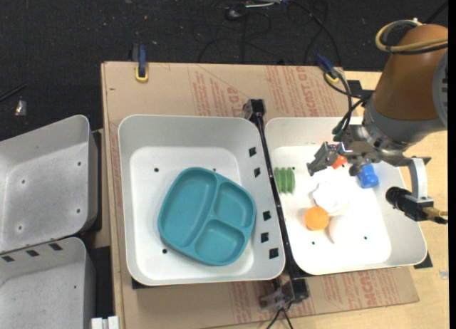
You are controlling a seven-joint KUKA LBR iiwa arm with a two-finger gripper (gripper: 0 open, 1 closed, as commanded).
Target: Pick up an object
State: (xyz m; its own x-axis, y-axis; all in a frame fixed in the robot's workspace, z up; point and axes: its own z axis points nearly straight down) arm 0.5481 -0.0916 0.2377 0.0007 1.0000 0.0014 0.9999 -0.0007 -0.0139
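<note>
My gripper (326, 158) hangs over the upper middle of the right bin (370, 249), below the arm's orange band. Beneath and just in front of it lies a crumpled white object (331, 196). An orange ball (317, 218) rests against that white object's lower left, next to a pale egg-like piece (335, 229). A blue object (367, 176) lies just right of the gripper, and a small orange-red piece (340, 163) shows beside the gripper. A green ridged object (286, 179) sits near the bin's left wall. I see nothing held in the gripper.
The left bin (142, 142) holds a teal divided plate (206, 215). A black divider (267, 178) runs between the two bins. A black fitting (402, 201) sits at the right bin's right rim. Grey trays (43, 171) lie at far left off the bench.
</note>
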